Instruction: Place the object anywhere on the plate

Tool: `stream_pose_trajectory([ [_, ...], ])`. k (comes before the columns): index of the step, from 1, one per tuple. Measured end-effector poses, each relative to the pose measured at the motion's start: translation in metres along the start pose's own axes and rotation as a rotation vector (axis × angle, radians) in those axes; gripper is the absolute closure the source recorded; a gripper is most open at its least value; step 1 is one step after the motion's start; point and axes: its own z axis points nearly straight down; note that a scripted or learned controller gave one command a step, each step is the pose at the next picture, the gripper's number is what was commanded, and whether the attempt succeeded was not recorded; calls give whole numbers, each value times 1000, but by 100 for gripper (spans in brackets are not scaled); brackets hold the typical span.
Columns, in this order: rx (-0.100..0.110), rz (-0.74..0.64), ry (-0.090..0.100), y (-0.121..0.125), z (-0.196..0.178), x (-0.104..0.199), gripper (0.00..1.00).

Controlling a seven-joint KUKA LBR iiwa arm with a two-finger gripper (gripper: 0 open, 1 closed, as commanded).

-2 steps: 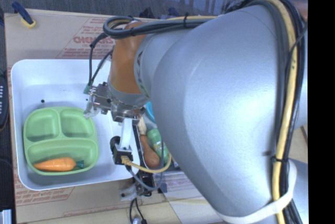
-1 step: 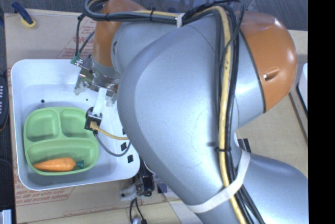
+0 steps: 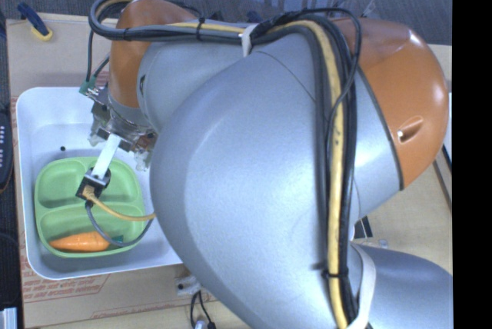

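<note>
Plainly the biggest thing in view is the grey arm, which swells across from three o'clock and covers most of the worktop; only a tan strip of that shows, up at eleven o'clock. Next comes the white bin at nine o'clock of the view. A green plate with divided sections rests on the bin floor toward seven o'clock. The hand hangs above the bin, over the plate's one o'clock edge, and from this angle I cannot tell whether it is clenched or released; nothing can be seen held in it. Smallest is the carrot, the task's thing as far as I can judge. It lies flat in the plate's long section at six o'clock, close against the rim there and well apart from the hand. Judged from how things lie, the placing looks done, since the carrot rests wholly on the plate and inside its rim, with nothing touching it. What seems left is little: the arm lifting up and away toward three o'clock without brushing the plate or nudging the carrot. The risk I would watch is a snag on the plate's rim as the hand rises.
</note>
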Motion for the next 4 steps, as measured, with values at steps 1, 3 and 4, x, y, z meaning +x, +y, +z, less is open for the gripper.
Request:
stream_pose_trajectory([
  [1, 0, 205, 0, 24, -30, 19, 0],
  [3, -1, 319, -8, 0, -157, 44, 100],
  [4, 3, 314, -15, -2, -166, 44, 100],
])
